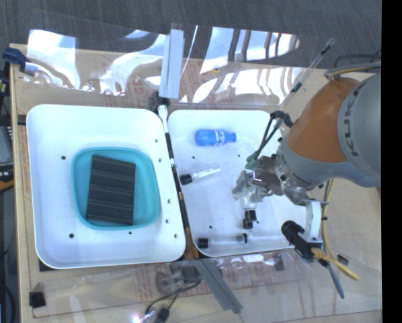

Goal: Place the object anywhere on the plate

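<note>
We see the arm over the right bin, with the plate and dark block in the left one.

The gripper hangs above the right bin toward its right edge; we cannot tell how it is set. In that bin a blue bottle lies near the far edge, a clear tube near the left edge, another tube along the near edge. The teal plate sits mid-left bin, a ribbed dark block lying on it.
</note>
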You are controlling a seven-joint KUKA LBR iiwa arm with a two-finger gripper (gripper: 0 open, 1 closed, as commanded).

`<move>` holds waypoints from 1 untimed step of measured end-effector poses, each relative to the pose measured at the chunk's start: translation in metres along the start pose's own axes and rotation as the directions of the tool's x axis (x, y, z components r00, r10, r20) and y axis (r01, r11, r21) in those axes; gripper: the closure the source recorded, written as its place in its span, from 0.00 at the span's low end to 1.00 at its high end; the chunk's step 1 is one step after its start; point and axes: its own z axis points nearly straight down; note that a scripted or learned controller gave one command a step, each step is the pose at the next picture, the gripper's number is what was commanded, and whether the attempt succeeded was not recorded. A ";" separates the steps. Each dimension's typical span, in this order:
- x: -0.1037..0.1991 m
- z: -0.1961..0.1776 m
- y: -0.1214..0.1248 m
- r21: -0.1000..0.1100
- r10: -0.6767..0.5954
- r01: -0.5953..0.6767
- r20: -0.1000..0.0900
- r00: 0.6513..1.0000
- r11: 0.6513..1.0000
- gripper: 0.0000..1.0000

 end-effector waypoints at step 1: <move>0.059 0.020 0.049 0.003 -0.066 0.066 -0.001 0.998 0.998 1.00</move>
